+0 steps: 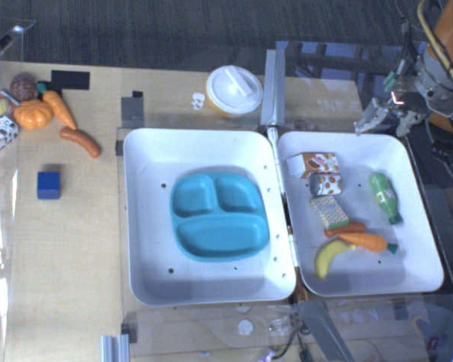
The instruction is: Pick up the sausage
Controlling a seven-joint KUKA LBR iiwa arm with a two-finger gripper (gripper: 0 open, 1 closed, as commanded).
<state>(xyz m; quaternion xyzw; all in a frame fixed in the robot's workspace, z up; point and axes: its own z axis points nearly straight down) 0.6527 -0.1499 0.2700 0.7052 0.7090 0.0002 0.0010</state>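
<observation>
The sausage (346,228) was a short, reddish-brown link, smooth and rounded at its ends, and it lay in the right bin (423,277), toward that bin's near half. It lay almost level across the picture, touching the orange carrot (365,240) that lay just below it and partly overlapped its right end. My claw (385,121) hung over the bench just beyond the far rim of the right bin, well apart from the sausage, its two fingers spread apart with nothing between them. Around the sausage the right bin held a good deal: a checked packet (331,212) just above it, a small dark tin (322,185) above that, and a white and brown printed box (319,164) near the far left corner. A green bottle (385,197) lay lengthwise to the right, apart from the rest, and a yellow banana (330,257) curved below the carrot's left end. The left bin (147,277) held a single blue divided tray (220,215), set in its middle, with two small compartments on the far side and one long compartment on the near side. Out on the bench to the left, outside both bins, lay another orange-red link (81,142), a small pumpkin (32,115) and a blue cube (49,185).
</observation>
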